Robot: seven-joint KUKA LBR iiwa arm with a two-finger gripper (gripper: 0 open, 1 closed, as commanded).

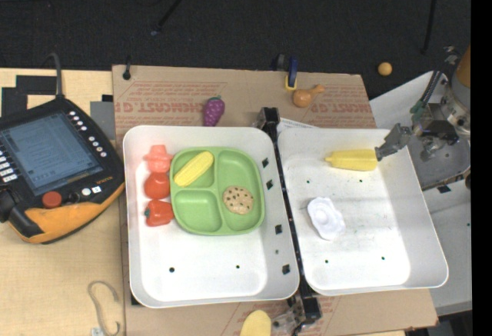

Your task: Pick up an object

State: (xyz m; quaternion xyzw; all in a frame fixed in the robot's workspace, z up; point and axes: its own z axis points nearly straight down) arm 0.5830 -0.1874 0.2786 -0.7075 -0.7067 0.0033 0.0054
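Gripper (387, 144) sits at the right bin's (430, 250) far right edge, its dark fingertip touching or just beside the end of the yellow block (352, 161); whether it is open or clamped I cannot tell, and nothing shows as lifted. The yellow block lies flat on the bin floor near the far edge, with a white crumpled object (326, 217) nearer the middle. In the left bin (154, 281) a green divided tray (201, 213) holds a corn cob (192, 168) and a cookie (238, 200). Judged from this, the approach looks done; the grasp and lift are left
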